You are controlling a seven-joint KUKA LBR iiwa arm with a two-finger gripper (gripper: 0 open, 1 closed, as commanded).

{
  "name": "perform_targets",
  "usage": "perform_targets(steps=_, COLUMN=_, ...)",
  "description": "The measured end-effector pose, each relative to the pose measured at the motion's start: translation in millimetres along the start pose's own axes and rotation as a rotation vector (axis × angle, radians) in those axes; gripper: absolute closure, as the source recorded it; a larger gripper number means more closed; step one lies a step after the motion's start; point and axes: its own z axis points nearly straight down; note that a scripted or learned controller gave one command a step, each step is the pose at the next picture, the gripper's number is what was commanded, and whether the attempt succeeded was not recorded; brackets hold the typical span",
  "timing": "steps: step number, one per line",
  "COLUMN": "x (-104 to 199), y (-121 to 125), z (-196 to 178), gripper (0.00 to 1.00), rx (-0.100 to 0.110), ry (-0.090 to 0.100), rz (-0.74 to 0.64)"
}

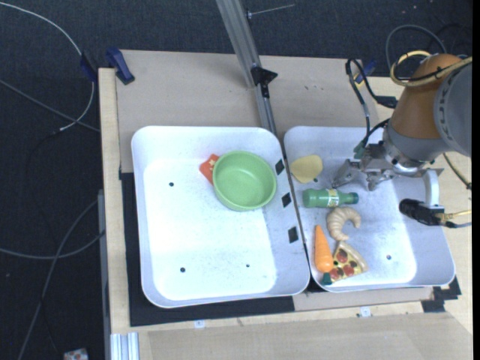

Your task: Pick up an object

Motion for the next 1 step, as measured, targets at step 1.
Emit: perform_targets(steps=1, x=0.4, y=2.3, z=-17.2, gripper=1.00, rx=-0.009, ry=0.000, rz=0.000)
